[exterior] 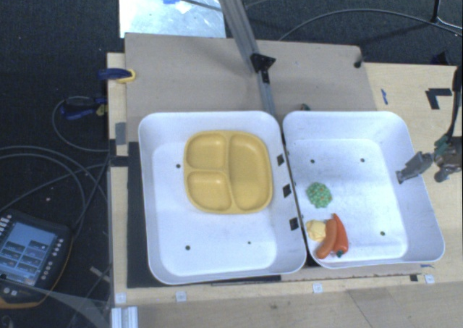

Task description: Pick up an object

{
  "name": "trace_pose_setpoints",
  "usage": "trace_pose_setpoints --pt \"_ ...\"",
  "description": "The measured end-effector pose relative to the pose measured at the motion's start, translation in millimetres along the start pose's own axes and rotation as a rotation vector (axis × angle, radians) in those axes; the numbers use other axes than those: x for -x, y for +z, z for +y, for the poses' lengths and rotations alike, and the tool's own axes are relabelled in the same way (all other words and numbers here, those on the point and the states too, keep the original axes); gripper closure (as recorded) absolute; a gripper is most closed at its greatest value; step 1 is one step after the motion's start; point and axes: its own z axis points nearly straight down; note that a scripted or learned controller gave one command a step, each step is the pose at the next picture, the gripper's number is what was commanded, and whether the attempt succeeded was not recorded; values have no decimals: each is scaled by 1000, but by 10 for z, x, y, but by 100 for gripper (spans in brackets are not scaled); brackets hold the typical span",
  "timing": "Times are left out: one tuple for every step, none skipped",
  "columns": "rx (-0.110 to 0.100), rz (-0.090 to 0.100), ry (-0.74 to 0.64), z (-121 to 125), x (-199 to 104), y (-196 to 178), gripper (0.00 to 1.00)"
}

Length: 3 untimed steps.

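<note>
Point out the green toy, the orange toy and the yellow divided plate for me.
green toy (318, 193), camera view, middle of its bumpy top
orange toy (335, 236), camera view, middle of its long body
yellow divided plate (249, 166), camera view, floor of its right compartment

2 white bins side by side on the bench. Left bin: a yellow divided plate with 3 compartments, lying flat toward the bin's upper middle. Right bin: 3 small items gathered near its lower left corner, a green bumpy piece on its own, and below it a pale yellow piece touching an orange carrot-like piece. My gripper sits at the right bin's right rim, well apart from all 3 items. Nothing in my grasp. Handheld control pendant on the floor, far left.
</note>
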Motion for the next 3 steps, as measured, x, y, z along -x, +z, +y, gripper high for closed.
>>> trace_pose_setpoints --pt "1 0 3 1 0 -1 0" --pt "-3 1 6 -34 -11 422 0" --pt "-5 1 6 -100 70 925 0"
